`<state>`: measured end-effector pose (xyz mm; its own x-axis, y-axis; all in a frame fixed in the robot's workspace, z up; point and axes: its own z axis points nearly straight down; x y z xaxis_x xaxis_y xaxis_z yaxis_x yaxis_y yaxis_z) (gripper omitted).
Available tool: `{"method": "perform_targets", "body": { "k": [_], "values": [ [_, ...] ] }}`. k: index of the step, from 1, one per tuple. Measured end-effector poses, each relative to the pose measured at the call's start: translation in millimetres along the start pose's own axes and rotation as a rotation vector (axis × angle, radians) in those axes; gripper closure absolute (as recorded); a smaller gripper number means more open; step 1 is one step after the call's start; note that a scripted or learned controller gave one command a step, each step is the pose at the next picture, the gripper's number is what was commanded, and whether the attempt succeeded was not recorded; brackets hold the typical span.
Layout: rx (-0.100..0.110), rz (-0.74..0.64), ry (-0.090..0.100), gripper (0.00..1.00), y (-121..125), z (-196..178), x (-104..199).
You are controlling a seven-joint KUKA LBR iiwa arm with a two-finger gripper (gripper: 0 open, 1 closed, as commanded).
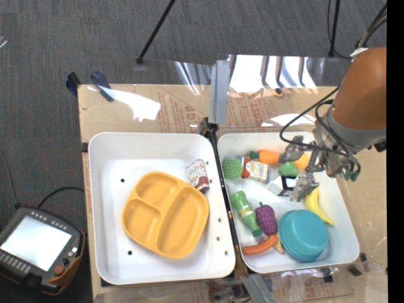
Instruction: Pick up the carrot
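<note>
The carrot [269, 157], orange with a green tip, lies at the back of the right bin [350, 232], between a small labelled bottle [255, 169] and a green pepper [288, 168]. My gripper [303, 187] hangs over the middle right of that bin, right of and nearer than the carrot, beside the banana [319, 207]. It stands open with nothing between its fingers. The grey arm with its orange band [360, 90] reaches in from the upper right.
The right bin also holds a green bumpy ball [232, 168], green bottle [245, 210], purple grapes [267, 218], teal bowl [304, 234] and a sausage [260, 247]. The left bin [107, 169] holds a yellow divided plate [165, 213] and a small can [198, 173].
</note>
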<state>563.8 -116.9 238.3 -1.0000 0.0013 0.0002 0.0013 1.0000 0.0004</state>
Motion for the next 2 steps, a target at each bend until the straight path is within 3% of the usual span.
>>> {"method": "perform_targets", "body": {
  "k": [1, 2],
  "values": [
    [0.001, -0.104, -0.008, 0.0, -25, 138, -32],
    [-0.006, 0.151, 0.016, 0.0, -48, 146, -78]
  ]
}}
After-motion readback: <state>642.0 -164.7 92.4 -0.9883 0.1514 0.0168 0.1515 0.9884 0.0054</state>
